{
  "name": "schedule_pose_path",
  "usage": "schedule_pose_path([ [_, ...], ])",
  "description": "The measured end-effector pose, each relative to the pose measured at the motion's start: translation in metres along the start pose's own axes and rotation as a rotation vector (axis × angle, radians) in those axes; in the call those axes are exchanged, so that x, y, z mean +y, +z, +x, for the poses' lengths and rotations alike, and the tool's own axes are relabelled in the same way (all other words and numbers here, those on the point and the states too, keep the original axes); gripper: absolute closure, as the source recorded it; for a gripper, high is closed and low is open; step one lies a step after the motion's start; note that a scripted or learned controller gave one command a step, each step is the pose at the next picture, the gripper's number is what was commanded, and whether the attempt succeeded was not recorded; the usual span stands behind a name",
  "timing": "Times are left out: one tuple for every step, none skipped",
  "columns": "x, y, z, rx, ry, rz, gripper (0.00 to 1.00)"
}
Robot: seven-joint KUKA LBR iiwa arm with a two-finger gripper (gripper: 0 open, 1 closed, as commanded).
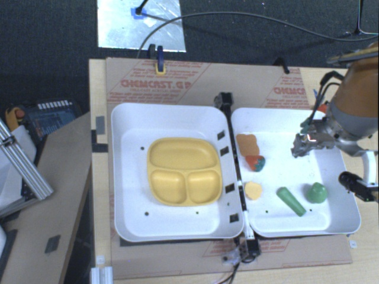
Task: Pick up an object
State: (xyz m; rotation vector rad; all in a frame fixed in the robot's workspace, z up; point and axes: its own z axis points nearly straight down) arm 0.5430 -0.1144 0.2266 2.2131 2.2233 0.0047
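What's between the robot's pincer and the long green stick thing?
Just bare white floor of the right bin, seen in the camera view, between the pincer and the long green cylinder.

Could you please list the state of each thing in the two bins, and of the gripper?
Yellow tray: flat in the left bin, compartments bare.
Orange piece: lying in the right bin.
Green cylinder: lying on its side.
Green round piece: resting, untouched.
Gripper: above the right bin, holding nothing visible.
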Motion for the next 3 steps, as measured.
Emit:
schedule_pose_path([
  [0.0, 0.002, 0.047, 0.003, -0.005, 0.004, 1.0],
  [0.013, 0.011, 0.105, 0.003, -0.006, 0.004, 1.0],
  [0.015, 0.004, 0.165, 0.003, -0.006, 0.004, 1.0],
])
